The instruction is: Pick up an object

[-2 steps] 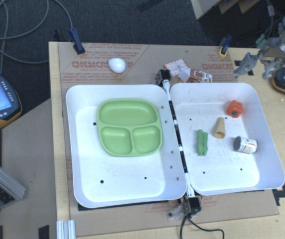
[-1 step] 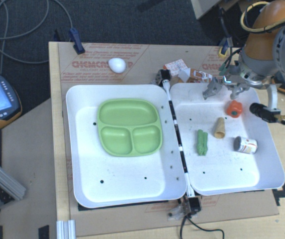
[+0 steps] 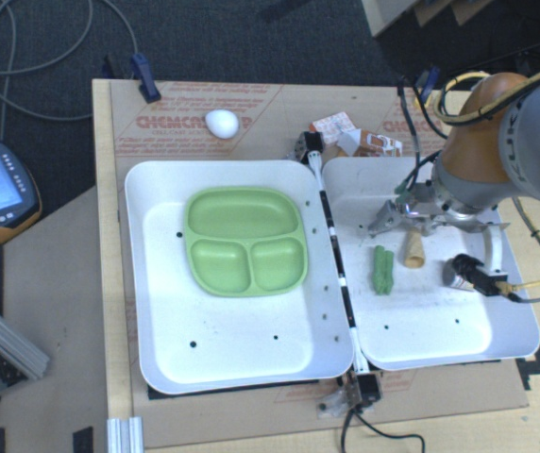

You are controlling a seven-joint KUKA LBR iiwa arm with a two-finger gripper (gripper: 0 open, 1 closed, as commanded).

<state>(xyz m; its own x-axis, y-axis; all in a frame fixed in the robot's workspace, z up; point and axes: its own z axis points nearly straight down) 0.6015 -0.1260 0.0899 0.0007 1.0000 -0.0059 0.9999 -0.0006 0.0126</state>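
The two-finger gripper (image 3: 412,217) hangs near the right white bin's (image 3: 459,338) far edge, directly above a small tan cylinder (image 3: 412,250), seemingly lining up a grasp; its opening cannot be told.

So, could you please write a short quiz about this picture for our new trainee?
1. True or false: the green three-compartment plastic plate lies in the left white bin.
2. Which lies nearer the divider between the bins: (a) the green pea-pod-shaped toy or (b) the small tan cork-shaped piece?
3. Where is the white egg-shaped object?

Key:
1. True.
2. (a).
3. On the cardboard sheet beyond the left bin, outside both bins.
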